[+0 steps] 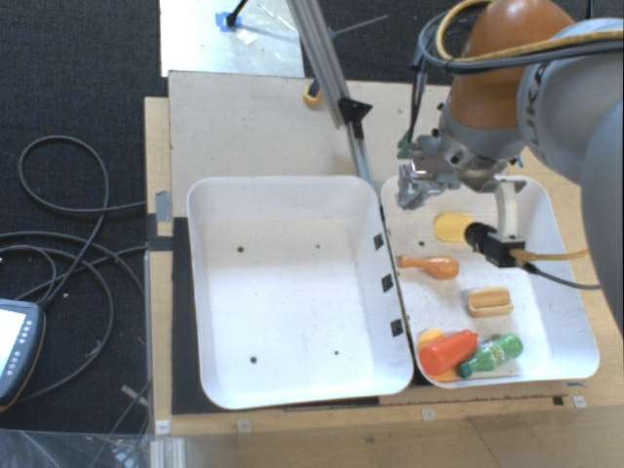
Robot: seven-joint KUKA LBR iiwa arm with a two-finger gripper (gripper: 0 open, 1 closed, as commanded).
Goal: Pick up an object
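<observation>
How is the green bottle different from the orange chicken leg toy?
The green bottle is green with a white patch; the chicken leg is orange all over. The bottle lies near the right bin's front edge, touching a red-orange toy; the chicken leg lies alone mid-bin. The bottle is tilted; the leg lies almost level. Both lie flat in the same bin.

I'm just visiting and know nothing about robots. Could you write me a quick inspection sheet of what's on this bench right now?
Surface: two white bins side by side, left bin and right bin.
Job's things: in the right bin, a yellow disc, orange drumstick toy, hot dog bun, red pepper and green bottle.
Clutter: nothing seen.
Grippers: gripper over the right bin's far corner, nothing seen held.
Cables: black loops on the floor at left.
Surroundings: handheld screen at left edge.
</observation>
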